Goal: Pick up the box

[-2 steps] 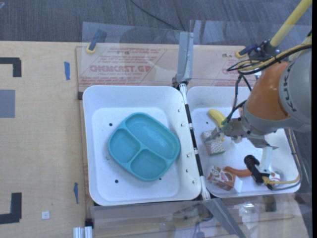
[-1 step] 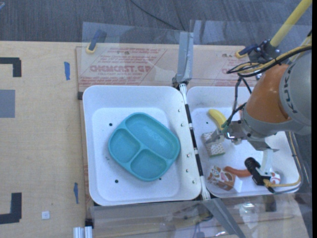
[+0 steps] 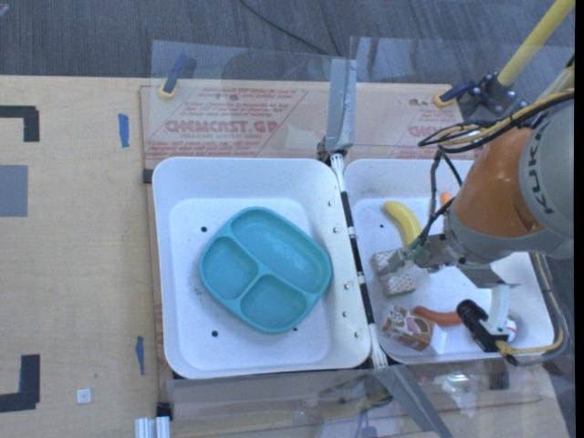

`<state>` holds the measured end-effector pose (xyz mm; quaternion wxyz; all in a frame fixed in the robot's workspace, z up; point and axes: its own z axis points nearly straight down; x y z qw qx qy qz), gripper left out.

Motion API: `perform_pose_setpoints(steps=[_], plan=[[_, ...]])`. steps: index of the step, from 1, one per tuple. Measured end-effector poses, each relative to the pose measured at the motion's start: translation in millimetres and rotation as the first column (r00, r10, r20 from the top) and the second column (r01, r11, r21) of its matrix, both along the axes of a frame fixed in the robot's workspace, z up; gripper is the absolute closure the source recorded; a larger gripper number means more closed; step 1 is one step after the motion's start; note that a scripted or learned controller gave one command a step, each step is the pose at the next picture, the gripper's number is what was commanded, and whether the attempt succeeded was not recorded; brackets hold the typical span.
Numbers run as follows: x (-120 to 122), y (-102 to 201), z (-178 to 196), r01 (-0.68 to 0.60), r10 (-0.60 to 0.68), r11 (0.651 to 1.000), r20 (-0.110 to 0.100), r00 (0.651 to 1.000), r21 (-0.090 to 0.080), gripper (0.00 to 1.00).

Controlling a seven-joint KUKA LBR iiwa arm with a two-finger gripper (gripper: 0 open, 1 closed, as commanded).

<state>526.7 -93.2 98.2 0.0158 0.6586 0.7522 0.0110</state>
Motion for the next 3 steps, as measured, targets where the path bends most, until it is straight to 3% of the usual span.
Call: perform_pose_setpoints(steps=[1, 2, 3], plan=[[0.8, 0.2, -0.6, -0.087, 0.087, 0.996, -0.002, 0.996, -0.004, 0.00], [0.8, -0.8, 9.2, -0.084, 0.084, 0.996, -0.001, 0.996, -0.001, 1.00], [0.9, -1.3, 9.7, -0.083, 0.083, 0.997, -0.001, 0.997, -0.002, 0.00]])
